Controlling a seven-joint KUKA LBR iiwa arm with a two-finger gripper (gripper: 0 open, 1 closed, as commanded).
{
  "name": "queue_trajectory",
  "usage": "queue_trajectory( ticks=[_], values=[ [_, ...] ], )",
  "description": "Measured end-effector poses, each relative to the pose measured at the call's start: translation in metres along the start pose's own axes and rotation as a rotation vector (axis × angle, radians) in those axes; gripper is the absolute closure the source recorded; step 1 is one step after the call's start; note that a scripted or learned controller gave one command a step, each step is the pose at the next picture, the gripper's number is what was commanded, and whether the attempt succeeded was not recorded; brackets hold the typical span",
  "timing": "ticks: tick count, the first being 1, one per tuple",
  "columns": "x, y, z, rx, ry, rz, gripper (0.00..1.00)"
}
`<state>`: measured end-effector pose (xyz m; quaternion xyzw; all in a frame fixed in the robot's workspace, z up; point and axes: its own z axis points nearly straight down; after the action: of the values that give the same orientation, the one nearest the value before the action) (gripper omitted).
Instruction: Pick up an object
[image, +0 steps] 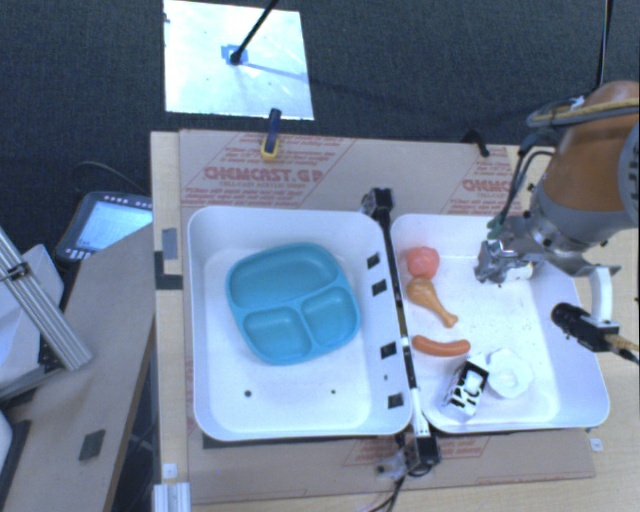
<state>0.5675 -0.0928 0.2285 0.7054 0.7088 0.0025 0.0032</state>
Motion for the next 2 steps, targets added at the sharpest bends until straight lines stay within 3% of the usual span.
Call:
queue_trajectory(
  ticks=[1,2],
  values=[
    [0.000,0.002,-0.047,0.001,0.000,0.000,1.00],
    [0.054,-0.012,-0.028,0.007,0.003,-0.004,1.00]
  ],
)
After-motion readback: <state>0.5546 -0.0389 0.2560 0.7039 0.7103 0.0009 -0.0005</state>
